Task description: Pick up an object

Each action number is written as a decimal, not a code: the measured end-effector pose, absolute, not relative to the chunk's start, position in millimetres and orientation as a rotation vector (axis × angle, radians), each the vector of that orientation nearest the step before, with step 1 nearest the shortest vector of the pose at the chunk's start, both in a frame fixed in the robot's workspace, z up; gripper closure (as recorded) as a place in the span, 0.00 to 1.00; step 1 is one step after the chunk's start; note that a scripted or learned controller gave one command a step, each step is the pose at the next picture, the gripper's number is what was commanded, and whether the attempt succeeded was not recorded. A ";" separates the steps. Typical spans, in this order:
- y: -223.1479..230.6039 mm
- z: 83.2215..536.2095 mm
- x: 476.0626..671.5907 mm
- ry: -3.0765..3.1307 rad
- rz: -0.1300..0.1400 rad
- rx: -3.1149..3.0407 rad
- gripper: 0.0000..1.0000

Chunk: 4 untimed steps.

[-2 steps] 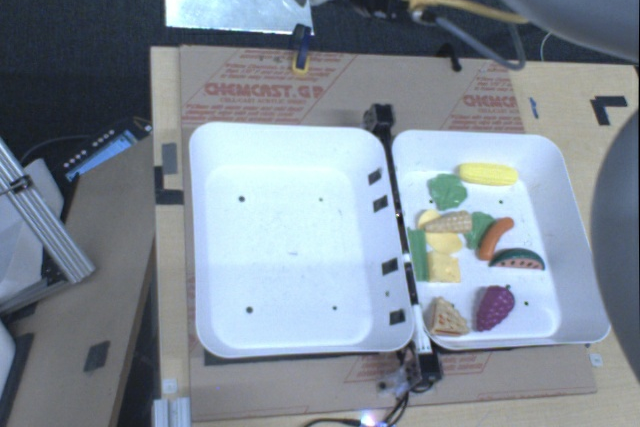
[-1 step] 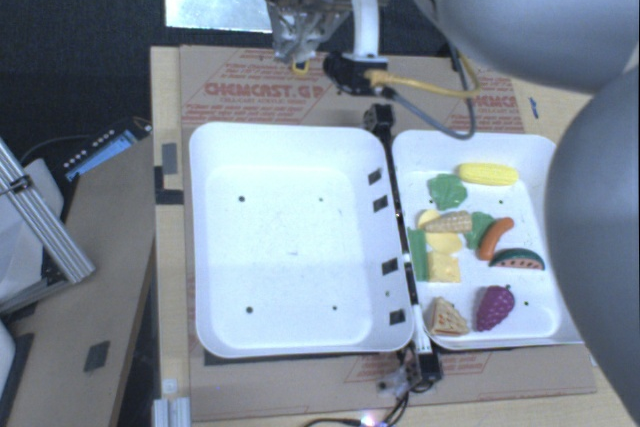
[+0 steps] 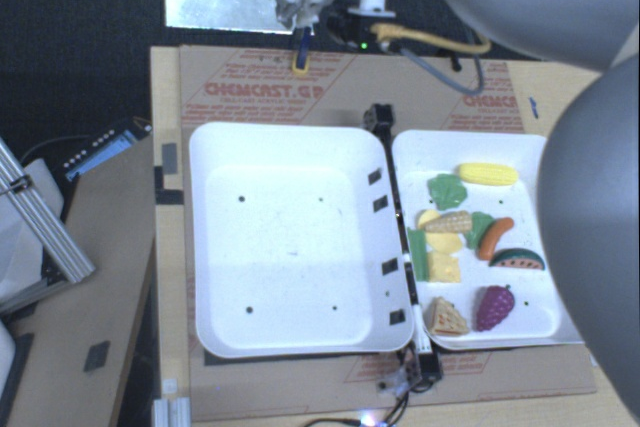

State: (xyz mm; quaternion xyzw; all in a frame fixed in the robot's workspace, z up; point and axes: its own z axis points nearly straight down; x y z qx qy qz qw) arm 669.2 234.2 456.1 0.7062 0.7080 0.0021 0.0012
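- on your far left, a metal rail [image 3: 40, 225] lies at a slant on the bench, with a blue strip [image 3: 98, 151] just above it.
- the left bin [image 3: 215, 315] sits on brown cardboard [image 3: 262, 90].
- the gripper [image 3: 301, 37] hangs above the cardboard, beyond the left bin's far edge; something small and blue-and-yellow shows at its tip, but you cannot tell whether it grasps it or how the hand stands.
- black clips [image 3: 381, 205] run down the seam between the bins.
- the right bin [image 3: 525, 147] holds the toy food: lettuce [image 3: 446, 189], banana [image 3: 487, 175], corn [image 3: 446, 222], cheese [image 3: 445, 265], sausage [image 3: 495, 237], melon slice [image 3: 518, 260], sandwich [image 3: 447, 317], grapes [image 3: 494, 306].
- the grey arm [image 3: 590, 215] covers your right side.
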 end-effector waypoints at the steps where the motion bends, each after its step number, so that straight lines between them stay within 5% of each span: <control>1: 234.4 513.6 638.8 2.226 0.010 2.214 1.00; 2: 234.2 428.1 647.6 2.224 -0.006 2.221 1.00; 4: 234.3 498.6 604.1 2.227 0.004 2.215 1.00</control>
